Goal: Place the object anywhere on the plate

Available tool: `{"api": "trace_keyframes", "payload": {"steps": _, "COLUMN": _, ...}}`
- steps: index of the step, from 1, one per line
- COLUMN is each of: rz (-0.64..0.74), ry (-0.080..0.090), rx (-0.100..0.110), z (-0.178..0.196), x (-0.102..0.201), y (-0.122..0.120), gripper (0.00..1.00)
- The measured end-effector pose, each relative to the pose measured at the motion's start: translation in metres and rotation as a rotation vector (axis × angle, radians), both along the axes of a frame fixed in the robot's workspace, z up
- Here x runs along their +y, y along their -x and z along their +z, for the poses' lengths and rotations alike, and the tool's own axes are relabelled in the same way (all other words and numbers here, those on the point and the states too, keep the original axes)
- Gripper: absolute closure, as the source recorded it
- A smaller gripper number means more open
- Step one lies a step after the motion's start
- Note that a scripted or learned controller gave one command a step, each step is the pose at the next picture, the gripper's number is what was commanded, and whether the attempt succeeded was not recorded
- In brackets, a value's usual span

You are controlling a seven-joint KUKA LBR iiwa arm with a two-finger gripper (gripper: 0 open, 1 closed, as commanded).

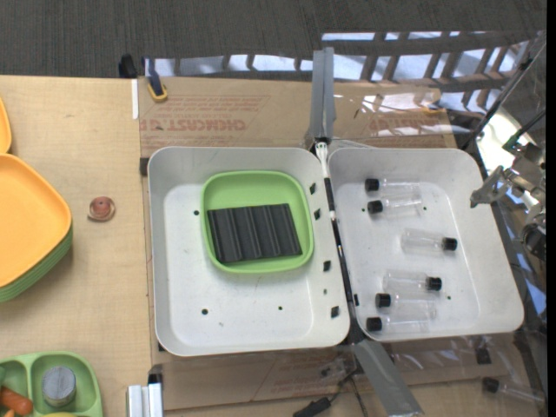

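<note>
Left bin (174, 320): shallow and white, at the middle of the view, set edge to edge with its twin so the arm can carry things from one to the other.
Green plate (213, 189): squarish with rounded corners, lying flat towards 12 o'clock inside the left bin; it is the target for the drop.
Dark ribbed slab (256, 233): black, rectangular, lying flat on the plate and covering most of its floor, so little green is bare apart from the rim.
Right bin (473, 315): the supply side, towards 3 o'clock of the view.
Clear vials (408, 201): six small see-through tubes with black caps, lying on their sides, loosely scattered and mostly apart. Two are near 11 o'clock of the bin, one near the centre, three towards 7 o'clock. Judged to be the objects to move; none is on the plate.
Gripper (491, 189): a grey shape at 3 o'clock, over the right bin's outer rim, well apart from the vials. It touches and carries nothing visible; whether it is open or closed cannot be told.
Bench extras: orange plates (26, 224) at 9 o'clock, beside a small reddish knob (102, 207).
</note>
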State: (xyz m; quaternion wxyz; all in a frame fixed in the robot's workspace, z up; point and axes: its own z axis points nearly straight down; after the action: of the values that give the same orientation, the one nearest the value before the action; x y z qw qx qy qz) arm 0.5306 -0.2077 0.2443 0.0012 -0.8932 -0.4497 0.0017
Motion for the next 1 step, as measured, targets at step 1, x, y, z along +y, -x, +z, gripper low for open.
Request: {"api": "trace_keyframes", "payload": {"steps": 1, "rz": -0.075, "ry": 0.001, "rx": 0.0, "z": 0.0185, "x": -0.0008, "y": 0.0171, "gripper": 0.0}}
